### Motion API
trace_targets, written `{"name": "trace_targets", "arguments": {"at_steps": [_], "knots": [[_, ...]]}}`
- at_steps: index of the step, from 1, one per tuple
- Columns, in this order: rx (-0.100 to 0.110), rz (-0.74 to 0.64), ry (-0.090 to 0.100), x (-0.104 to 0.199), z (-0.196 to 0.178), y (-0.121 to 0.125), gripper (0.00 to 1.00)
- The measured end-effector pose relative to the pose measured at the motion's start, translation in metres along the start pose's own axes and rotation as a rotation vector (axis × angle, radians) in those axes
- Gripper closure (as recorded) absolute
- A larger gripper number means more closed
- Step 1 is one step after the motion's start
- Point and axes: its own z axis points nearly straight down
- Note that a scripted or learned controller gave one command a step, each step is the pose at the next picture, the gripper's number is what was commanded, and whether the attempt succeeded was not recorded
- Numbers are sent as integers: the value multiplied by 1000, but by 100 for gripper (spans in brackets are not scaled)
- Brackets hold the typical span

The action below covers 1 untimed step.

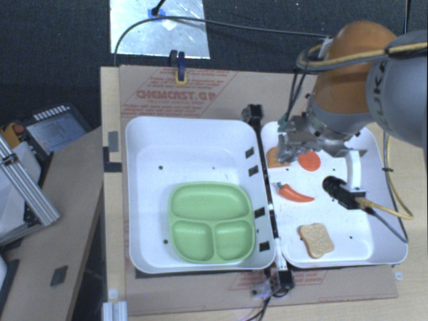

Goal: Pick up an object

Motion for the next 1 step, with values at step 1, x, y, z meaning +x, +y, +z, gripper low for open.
{"name": "trace_targets", "arguments": {"at_steps": [1], "knots": [[1, 0, 0, 54, 14, -22, 100]]}}
